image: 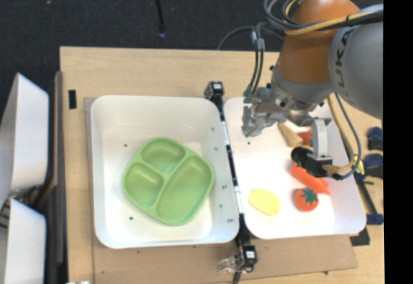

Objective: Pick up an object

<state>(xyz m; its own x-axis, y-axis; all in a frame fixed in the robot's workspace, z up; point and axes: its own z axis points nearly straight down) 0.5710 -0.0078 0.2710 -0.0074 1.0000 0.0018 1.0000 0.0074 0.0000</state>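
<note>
**Toy food in the right bin**

A glossy yellow lemon [264, 202], round red tomato [307, 199] and orange carrot [309, 177] lie in the right bin [271, 160]. The gripper [257, 120] hovers nearby; its opening is unclear. A green divided plate [169, 181] fills the left bin [116, 121] on the wooden bench [142, 70].

The bench [148, 73] looks like pale, matt wood. On it, the 2 bins [155, 115] look like smooth white plastic with a faint sheen. In the left bin, the green divided plate [169, 181] looks like smooth, slightly glossy plastic. Above the right bin, the arm's orange band [310, 37] is glossy, its grey shell [361, 70] smooth and satin.
</note>
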